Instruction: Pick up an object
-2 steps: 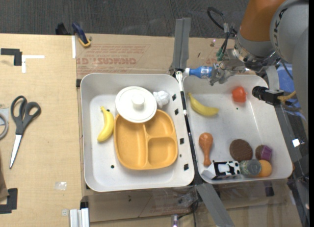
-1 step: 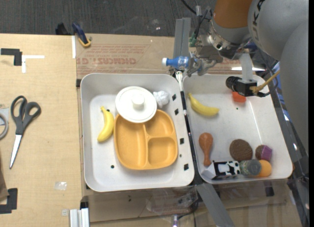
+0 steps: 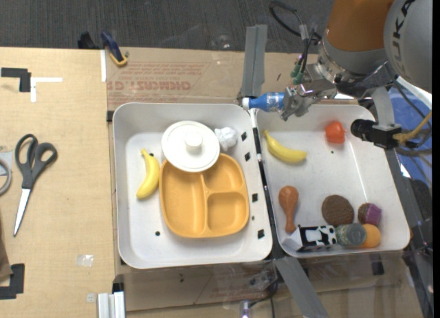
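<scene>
From my seat the pick looks about halfway: the gripper sits raised over the far left corner of the right bin, and a blue-and-white bottle-like object juts sideways from it across the divider. It looks pinched between the jaws, though the contact is small and I read that as likely rather than certain. I judge that the grasp is made and that what remains is lifting it clear and keeping hold (these tries often slip). Counting the right bin: one banana, one small red-orange ball, one drumstick toy, one brown cookie, one purple piece, one orange piece, one grey-green round piece, one black-and-white toy. The left bin holds one second banana, one orange divided tray, one white lid, one crumpled white bit. One pair of scissors lies on the bench.
</scene>
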{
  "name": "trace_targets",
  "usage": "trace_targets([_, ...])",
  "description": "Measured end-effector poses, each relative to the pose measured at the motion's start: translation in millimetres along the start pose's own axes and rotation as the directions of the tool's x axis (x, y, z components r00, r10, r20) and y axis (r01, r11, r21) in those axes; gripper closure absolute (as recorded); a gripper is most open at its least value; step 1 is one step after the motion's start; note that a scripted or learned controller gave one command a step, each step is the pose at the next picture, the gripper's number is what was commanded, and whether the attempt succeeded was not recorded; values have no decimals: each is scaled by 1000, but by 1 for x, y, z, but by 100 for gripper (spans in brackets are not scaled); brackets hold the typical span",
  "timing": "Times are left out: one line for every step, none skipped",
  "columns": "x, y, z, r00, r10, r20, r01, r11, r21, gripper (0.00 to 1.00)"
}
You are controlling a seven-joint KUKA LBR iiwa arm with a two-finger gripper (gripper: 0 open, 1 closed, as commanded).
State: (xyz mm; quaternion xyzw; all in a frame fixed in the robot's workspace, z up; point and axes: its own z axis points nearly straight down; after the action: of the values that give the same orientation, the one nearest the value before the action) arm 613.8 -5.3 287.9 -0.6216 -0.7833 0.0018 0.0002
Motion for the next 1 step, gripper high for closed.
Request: trace_targets([-1,0,-8,1000,-1,2,1,1000,2,100])
